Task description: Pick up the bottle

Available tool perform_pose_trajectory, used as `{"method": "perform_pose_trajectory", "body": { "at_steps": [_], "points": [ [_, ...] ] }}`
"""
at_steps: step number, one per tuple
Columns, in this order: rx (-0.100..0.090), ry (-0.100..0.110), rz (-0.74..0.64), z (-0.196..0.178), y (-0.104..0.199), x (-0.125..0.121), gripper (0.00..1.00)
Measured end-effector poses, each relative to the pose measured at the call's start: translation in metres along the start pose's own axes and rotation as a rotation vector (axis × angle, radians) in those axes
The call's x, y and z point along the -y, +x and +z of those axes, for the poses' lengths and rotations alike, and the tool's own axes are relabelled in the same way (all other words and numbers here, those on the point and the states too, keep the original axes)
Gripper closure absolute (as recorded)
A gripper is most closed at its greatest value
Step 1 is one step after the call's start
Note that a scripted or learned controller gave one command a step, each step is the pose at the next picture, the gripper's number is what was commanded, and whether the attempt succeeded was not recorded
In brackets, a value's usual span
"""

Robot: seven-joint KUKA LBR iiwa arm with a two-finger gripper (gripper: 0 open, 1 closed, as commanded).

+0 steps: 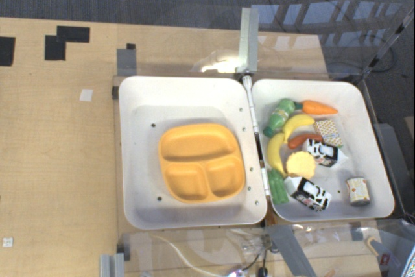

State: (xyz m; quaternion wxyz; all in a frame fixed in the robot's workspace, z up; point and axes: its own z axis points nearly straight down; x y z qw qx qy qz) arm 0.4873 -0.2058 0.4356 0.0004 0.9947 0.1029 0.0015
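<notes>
We see two shallow white bins side by side: the left bin (130, 159) bears an orange sectioned tray (201, 162). In the right bin (363, 107) lie a carrot (319, 108), two bananas (285, 139), a green vegetable (281, 112), a yellow disc (301, 165) and a small tan carton (357, 190), well apart at the lower right.

In the right bin (363, 139) my pile overlaps: the yellow disc (301, 165) covers part of a banana (277, 152), and the green piece (277, 188) lies half under it. The black-and-white items' (311, 194) print is too small to read.
</notes>
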Motion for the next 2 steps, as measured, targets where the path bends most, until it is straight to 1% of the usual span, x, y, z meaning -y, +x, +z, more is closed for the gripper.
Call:
{"method": "perform_pose_trajectory", "body": {
  "at_steps": [1, 2],
  "points": [
    [-0.003, -0.001, -0.009, -0.0113, 0.0017, 0.0006, 1.0],
    [-0.002, -0.001, -0.009, -0.0111, 0.0018, 0.0007, 0.0]
  ]
}}
